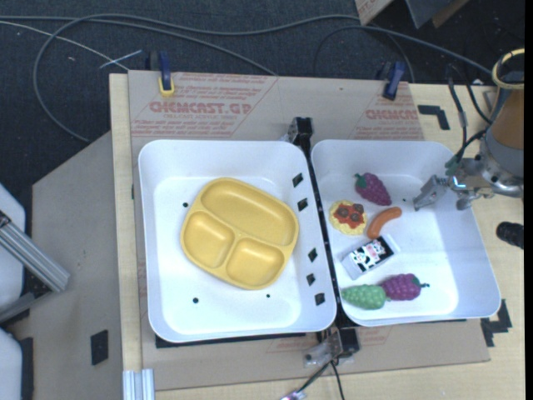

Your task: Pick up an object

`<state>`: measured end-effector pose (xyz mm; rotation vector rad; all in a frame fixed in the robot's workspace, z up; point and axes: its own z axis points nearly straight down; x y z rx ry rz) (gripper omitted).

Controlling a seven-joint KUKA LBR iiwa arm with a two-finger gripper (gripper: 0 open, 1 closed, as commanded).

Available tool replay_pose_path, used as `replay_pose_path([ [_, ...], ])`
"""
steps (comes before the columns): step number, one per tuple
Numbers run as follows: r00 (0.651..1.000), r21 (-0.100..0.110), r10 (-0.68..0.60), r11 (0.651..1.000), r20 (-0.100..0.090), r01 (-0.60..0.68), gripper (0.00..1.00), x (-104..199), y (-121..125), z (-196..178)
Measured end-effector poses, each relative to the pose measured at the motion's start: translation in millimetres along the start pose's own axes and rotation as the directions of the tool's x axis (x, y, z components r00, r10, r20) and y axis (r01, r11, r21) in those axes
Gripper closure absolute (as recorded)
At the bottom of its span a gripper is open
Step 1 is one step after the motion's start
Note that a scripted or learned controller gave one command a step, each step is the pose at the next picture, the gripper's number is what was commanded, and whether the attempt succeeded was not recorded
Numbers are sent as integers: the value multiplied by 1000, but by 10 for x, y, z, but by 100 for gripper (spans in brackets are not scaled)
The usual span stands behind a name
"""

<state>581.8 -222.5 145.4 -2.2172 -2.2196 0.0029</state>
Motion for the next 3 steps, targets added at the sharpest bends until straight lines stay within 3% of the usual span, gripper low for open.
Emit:
replay_pose_path([
  [1, 1000, 1, 0, 1000, -1, 0, 0, 59, -23, 438],
  [2, 1000, -2, -2, 1000, -5, 2, 0, 91, -11, 608],
  [3, 1000, -5, -2, 1000, -2, 2, 100, 80, -5, 488],
])
